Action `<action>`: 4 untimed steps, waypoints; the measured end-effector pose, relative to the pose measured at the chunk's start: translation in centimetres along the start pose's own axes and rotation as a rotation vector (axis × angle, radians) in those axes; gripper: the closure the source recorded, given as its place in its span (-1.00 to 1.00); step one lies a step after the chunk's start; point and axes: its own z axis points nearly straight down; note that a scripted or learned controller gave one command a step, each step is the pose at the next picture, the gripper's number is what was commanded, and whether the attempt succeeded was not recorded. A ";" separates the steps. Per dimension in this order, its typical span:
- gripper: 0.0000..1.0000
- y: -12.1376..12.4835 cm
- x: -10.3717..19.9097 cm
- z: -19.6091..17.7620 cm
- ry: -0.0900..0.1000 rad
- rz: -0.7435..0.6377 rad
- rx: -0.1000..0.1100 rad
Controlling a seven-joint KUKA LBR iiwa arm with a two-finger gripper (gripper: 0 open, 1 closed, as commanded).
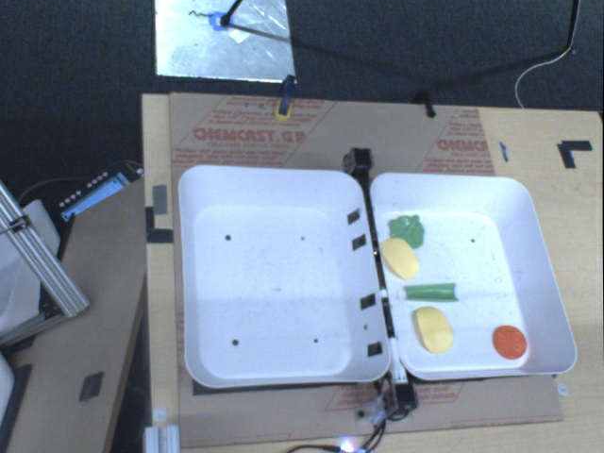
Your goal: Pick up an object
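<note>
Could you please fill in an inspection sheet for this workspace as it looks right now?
Surface: brown bench board with red lettering, bearing a left bin and a right bin, side by side.
Job's things: all in the right bin: a green leafy piece, a yellow lump just below it, a green stick lying flat, a second yellow lump, and an orange ball near the front right corner.
Clutter: a small yellow and blue clip on the bench's far edge.
Claw: nothing seen.
Cables: a white cable at top right; a dark one across the floor.
Surroundings: dark carpet, a shiny metal sheet, a side table at left.
</note>
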 end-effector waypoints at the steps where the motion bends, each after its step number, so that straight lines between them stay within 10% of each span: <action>1: 1.00 0.0 -3.7 0.0 0.000 -0.003 0.000; 4: 1.00 0.0 -3.5 0.0 0.001 -0.009 0.001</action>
